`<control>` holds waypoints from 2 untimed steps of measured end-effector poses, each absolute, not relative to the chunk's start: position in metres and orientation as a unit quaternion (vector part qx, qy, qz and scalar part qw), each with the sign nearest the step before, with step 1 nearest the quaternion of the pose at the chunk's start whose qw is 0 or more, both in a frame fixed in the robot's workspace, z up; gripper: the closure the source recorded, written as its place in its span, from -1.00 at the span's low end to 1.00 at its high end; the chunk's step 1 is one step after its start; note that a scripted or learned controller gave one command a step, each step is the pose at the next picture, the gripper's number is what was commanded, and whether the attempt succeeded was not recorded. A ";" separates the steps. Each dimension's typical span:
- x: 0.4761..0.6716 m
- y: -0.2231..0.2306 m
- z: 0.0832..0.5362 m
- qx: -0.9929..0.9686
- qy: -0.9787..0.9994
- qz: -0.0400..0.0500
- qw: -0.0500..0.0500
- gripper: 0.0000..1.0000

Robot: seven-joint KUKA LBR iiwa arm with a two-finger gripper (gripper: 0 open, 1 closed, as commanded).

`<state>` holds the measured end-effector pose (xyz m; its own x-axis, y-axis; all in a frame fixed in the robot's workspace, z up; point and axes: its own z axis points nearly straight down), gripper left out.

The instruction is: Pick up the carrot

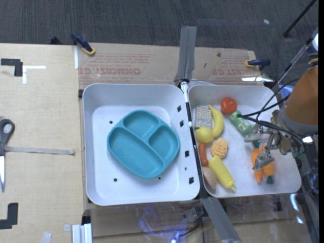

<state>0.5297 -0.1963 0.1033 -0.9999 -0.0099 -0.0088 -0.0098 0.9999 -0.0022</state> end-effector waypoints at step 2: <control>0.532 -0.195 0.114 -0.006 1.000 -0.002 0.007 -1.00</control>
